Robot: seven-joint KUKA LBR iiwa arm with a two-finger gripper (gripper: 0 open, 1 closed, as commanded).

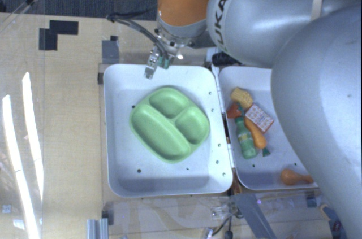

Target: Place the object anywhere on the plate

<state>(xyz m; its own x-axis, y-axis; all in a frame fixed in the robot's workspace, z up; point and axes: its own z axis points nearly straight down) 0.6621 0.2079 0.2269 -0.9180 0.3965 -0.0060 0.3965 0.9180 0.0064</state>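
My hand [157,62] sits over the top edge of the left bin [121,176], upper centre of frame, just above the green plate [169,125]. Can't tell how far it's open or whether it has anything; too small and blurred. Plate lies mid-bin with three bare compartments, so nothing placed yet. Candidate objects are piled in the right bin [249,176]: yellow piece [242,98], checkered block [259,117], green bottle [245,140], orange piece [294,177]. Which one is mine, unclear.
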